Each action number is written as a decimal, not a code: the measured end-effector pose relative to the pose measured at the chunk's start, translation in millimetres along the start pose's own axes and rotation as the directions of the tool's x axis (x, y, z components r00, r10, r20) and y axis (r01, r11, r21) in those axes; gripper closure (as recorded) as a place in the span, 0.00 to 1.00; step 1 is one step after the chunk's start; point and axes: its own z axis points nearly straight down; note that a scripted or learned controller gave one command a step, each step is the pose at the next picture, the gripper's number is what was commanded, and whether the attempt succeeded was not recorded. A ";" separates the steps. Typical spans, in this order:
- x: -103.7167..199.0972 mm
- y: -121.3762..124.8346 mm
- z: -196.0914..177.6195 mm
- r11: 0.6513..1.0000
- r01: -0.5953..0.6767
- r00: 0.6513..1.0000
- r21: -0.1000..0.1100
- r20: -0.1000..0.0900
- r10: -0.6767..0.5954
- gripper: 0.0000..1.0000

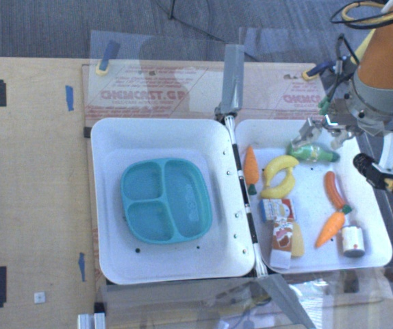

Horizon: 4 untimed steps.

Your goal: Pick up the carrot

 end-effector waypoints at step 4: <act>-71.3 -121.9 56.1 0.991 0.137 0.991 -0.002 0.000 -0.137 1.00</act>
